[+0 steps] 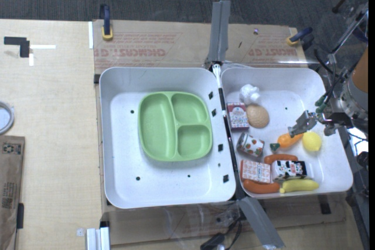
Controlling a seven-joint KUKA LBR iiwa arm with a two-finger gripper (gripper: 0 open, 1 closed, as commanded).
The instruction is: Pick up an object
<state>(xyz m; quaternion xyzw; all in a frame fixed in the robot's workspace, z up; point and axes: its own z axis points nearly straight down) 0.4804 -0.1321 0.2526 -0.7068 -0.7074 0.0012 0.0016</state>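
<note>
Two shallow white bins are seen side by side on the bench. In the left bin (pixel 117 143) a pale green divided tray (pixel 176 126) is laid flat, with one long compartment at its left and two smaller ones at its right. The right bin (pixel 281 82) is crowded with toy food. The gripper (pixel 304 122) is reached in from the right, low over the bin's right half, with its metal fingers (pixel 300 124) slanted down and to the left; whether they are parted or closed cannot be told, and nothing is seen held between them. Just below the fingertips an orange carrot-shaped piece (pixel 289 140) with a small green top is found, so near that touching or a slight gap cannot be settled. A round yellow lemon (pixel 312 141) is set just beside it on the right. Toward the bin's middle a tan egg-shaped item (pixel 258 116) is placed, with a white crumpled lump (pixel 250 92) above it and a small red and white carton (pixel 237 115) at its left. Lower down, a patterned box (pixel 251 146), a red and white packet (pixel 255 171) and a small black and white carton (pixel 289 169) are lined up, with an orange sausage shape (pixel 261 187) and a yellow banana (pixel 299 185) along the front wall.
</note>
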